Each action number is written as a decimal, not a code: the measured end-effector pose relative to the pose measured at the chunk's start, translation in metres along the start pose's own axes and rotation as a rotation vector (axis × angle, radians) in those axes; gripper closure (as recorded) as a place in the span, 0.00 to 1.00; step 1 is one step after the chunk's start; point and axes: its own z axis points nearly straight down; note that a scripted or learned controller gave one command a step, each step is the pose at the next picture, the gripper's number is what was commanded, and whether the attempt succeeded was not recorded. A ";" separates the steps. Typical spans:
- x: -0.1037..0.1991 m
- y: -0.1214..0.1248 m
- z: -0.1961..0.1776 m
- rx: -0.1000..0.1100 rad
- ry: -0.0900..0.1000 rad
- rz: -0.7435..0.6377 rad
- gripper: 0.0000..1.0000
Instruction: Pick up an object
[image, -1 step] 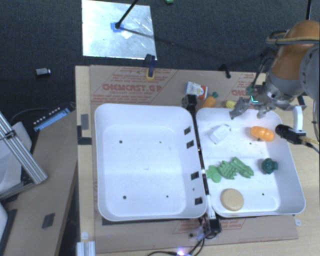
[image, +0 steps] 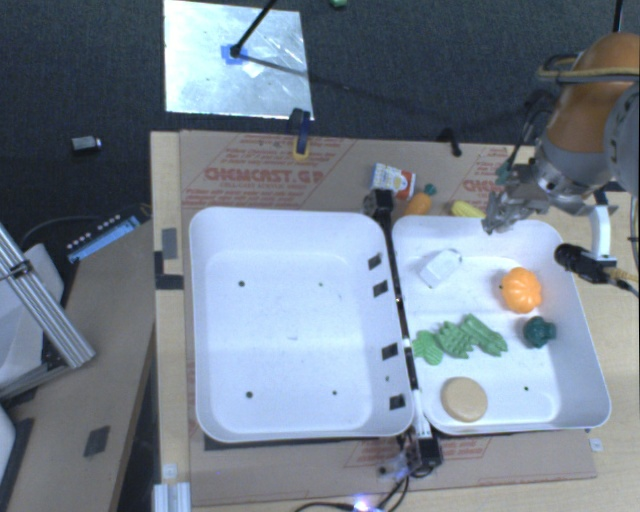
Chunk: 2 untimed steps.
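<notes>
The right bin (image: 575, 400) holds a small white block (image: 439, 268), an orange pumpkin-shaped toy (image: 520, 289), a dark teal lump (image: 538, 332), a green leafy toy (image: 462, 339) and a tan round disc (image: 464, 399). My gripper (image: 498, 215) hangs over the right bin's far edge, above and to the right of the white block. Nothing is visible between its fingers, and their gap is too small to read.
The left bin (image: 290, 320) lies beside the right one. Behind the bins on the cardboard lie a small white and red item (image: 391, 180), an orange piece (image: 419, 203) and a yellow piece (image: 464, 210). A blue and yellow clamp (image: 299, 133) stands at the back.
</notes>
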 end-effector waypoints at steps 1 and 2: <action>0.023 -0.034 0.082 0.014 0.003 0.004 1.00; 0.088 -0.021 0.012 -0.003 0.003 -0.005 1.00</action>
